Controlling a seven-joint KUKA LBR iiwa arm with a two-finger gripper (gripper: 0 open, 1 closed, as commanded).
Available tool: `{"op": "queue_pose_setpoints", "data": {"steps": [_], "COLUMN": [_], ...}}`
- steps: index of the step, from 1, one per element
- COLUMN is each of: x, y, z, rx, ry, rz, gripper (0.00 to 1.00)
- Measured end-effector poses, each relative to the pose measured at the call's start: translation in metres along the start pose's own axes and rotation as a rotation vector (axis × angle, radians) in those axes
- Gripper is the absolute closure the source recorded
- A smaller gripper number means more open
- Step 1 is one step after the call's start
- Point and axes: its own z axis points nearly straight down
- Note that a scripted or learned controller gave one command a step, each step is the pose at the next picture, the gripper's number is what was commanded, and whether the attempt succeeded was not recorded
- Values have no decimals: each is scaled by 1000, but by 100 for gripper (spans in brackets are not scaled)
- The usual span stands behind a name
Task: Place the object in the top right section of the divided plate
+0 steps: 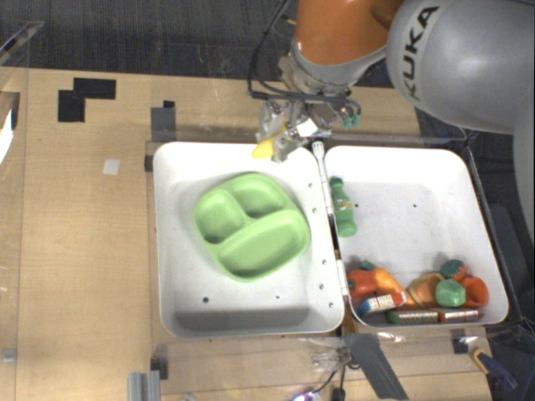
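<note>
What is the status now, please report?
Gripper above left bin's far edge, yellow object at its tip, grasp unclear. Green divided plate sections bare. Nothing blocks the path.

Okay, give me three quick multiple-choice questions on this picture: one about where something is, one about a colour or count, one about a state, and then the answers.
1. Where does the divided plate lie?
A. In the left bin
B. In the right bin
C. On the bare bench

2. What colour is the small object at the gripper?
A. Blue
B. Yellow
C. Black

3. How are the plate's sections?
A. All three empty
B. One holds the yellow object
C. All three filled

Answers:
1. A, the green plate rests inside the left bin.
2. B, a yellow piece shows at the gripper, over the left bin's far rim.
3. A, only green surface shows in each section.
</note>
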Motion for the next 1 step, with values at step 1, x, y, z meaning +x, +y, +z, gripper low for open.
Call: {"op": "queue_pose_setpoints", "data": {"steps": [1], "x": [71], "y": [57], "z": [56], "rx": [-2], "ry": [5], "rz": [-140], "gripper": [100]}}
